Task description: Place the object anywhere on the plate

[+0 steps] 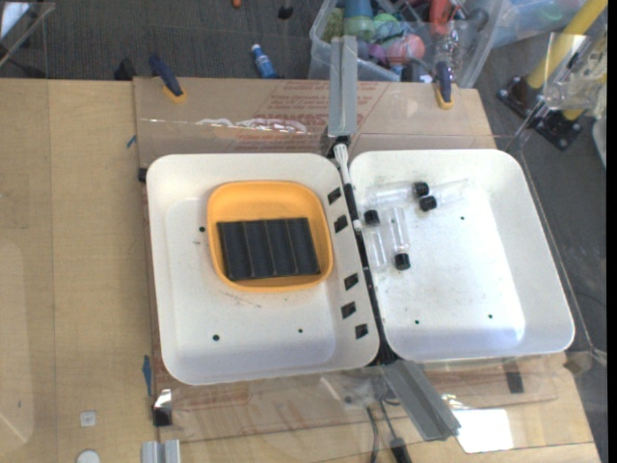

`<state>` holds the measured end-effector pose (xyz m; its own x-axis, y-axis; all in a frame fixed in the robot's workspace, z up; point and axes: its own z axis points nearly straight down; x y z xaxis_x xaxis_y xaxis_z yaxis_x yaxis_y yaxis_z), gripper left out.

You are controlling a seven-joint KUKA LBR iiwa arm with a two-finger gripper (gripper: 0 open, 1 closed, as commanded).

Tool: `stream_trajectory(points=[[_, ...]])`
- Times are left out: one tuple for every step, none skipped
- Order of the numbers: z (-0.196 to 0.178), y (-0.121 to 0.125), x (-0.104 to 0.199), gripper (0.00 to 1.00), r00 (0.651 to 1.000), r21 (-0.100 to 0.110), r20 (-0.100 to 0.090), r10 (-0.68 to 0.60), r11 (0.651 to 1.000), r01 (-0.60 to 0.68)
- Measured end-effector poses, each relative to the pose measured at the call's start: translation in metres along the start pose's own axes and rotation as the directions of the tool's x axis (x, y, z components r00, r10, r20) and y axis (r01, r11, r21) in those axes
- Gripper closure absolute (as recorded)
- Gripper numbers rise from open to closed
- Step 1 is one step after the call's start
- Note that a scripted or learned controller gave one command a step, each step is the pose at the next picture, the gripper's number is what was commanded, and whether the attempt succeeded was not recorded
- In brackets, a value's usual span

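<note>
Your orange square plate [271, 198] in the left white bin [183, 336] bears a ribbed black block [268, 249]; clear black-capped tubes [395, 230], hard to make out, lie at 10 o'clock in the right white bin [501, 297]. Gripper state: you cannot tell.

Both white bins [174, 287] look like smooth moulded plastic with a faint sheen. The orange plate [224, 203] is glossy plastic; the black ribbed object [268, 249] on it is matt. The clear tubes [395, 230] with black caps look like transparent plastic. The desk [67, 210] shows pale, matt wood grain.
</note>
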<state>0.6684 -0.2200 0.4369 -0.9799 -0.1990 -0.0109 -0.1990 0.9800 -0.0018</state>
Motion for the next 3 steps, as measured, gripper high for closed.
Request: stream_trajectory(points=[[-0.0001, 0.001, -0.0006, 1.0, 0.999, 0.001, -0.001, -0.05, 0.999, 0.05], [-0.0001, 0.0013, -0.0008, 1.0, 0.997, 0.001, -0.001, -0.073, 0.997, 0.073], [-0.0001, -0.0005, 0.0003, 1.0, 0.932, 0.0, 0.001, -0.362, 0.932, 0.362]])
